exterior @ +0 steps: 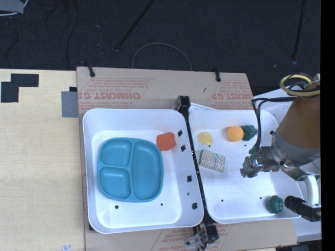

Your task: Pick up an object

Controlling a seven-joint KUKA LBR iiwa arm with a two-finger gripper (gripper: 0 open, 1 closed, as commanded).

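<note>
Here the pincer (253, 167) hangs low over the right bin (230, 213), toward that bin's right side, with nothing visible between its fingers; how far apart they stand I cannot tell from this slant. Nearest to it, just to the left, lies a small patterned packet (212, 160), flat on the bin floor. It looks light and soft, likely to slide or crumple, so a grip across its narrow width would seem safest. Beyond the pincer sits an orange ball (235, 133) touching a dark green object (249, 132), with a yellow piece (205, 138) further left. The ball looks smooth and apt to roll; closing on its middle seems wise. A dark green ball (275, 204) rests near the bin's front right corner. In the left bin (99, 213) lie a blue divided plate (131, 169) and an orange-red block (166, 141).
</note>
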